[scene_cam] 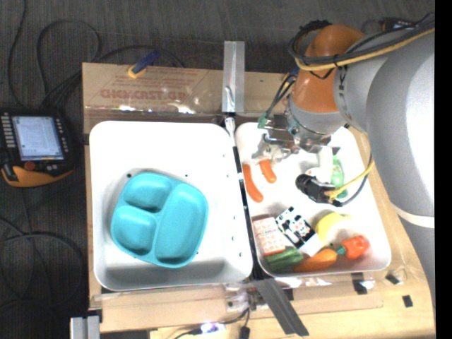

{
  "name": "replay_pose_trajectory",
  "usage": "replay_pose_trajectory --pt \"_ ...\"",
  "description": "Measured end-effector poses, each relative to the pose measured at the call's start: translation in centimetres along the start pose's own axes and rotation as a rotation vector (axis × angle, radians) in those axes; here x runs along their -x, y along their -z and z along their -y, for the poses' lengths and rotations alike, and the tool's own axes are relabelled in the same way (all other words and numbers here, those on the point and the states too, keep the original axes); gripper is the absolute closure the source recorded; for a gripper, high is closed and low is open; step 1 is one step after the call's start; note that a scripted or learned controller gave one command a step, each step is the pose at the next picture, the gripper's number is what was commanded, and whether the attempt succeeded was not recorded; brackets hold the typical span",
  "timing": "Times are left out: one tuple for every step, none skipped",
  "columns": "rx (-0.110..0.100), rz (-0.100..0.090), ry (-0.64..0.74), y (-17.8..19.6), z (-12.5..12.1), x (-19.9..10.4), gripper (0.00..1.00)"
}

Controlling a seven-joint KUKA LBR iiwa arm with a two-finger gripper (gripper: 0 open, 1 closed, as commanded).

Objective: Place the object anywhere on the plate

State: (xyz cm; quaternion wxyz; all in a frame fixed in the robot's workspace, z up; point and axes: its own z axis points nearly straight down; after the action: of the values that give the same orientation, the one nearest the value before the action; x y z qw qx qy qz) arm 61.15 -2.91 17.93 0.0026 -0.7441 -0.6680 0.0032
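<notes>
One orange stick [268,170] is lying at the right bin's [367,221] ten o'clock. Your gripper [274,150] is hovering just above, probably lining up a pick; you cannot tell its spread. The plate [159,217] is waiting at nine o'clock.

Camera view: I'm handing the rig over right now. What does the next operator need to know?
Gripper: over the far end of the right bin, close above a short orange toy; open or shut cannot be told.
Plate: blue, in the left bin, nothing on it.
Done: no object placed yet.
Left: grasp a toy from the right bin, carry it across, set it on the plate.
</notes>
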Motion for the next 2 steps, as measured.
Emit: replay_pose_trajectory --pt "0.0 0.0 0.027 2.1 2.7 -8.6 1.0" --pt "0.0 0.003 0.226 3.6 8.1 -14.0 1.0"
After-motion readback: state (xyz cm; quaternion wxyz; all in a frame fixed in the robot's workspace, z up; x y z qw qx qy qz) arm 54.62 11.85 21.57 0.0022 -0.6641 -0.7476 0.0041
